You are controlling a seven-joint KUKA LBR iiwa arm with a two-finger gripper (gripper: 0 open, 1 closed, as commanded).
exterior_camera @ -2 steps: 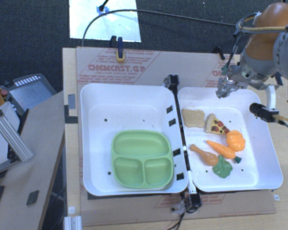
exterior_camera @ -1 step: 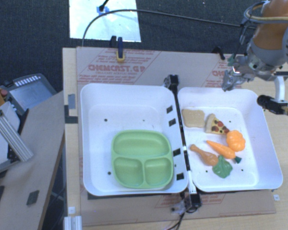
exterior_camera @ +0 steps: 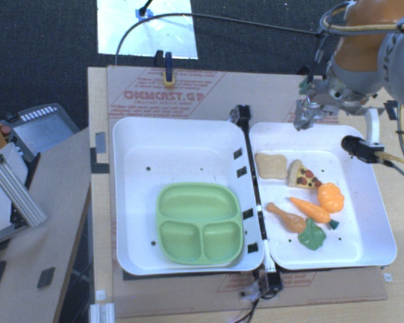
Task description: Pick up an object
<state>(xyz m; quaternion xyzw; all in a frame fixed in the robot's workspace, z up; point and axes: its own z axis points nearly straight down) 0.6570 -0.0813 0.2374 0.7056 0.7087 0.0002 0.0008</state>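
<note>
While the arm is hanging over the far rim of the right bin [exterior_camera: 374, 244], the tool [exterior_camera: 305, 116] is sitting above that bin's back edge, and whether it is released or clenched is something I cannot tell from this slanted view; nothing is showing beneath it. Taking the right bin as the landmark, the candidates for picking are all lying inside it: a slice of bread [exterior_camera: 272, 166] is resting toward its far left part, a pizza wedge [exterior_camera: 304, 175] is lying just beside the bread, an orange pumpkin [exterior_camera: 330, 197] is sitting right of the pizza, and a carrot [exterior_camera: 310, 209], a drumstick [exterior_camera: 287, 218] and a green leafy piece [exterior_camera: 312, 235] are crowding together nearer the bin's front. The left bin [exterior_camera: 131, 200], adjoining it, is carrying a green divided tray [exterior_camera: 199, 223]. To do this step well, I am judging that the bread or pizza is the nearest target, yet both look flat and could slip; the pumpkin, rounder and standing a little apart, looks the safer choice. Descending straight down, centred on one item, should be avoiding nudging the touching carrot and drumstick.
</note>
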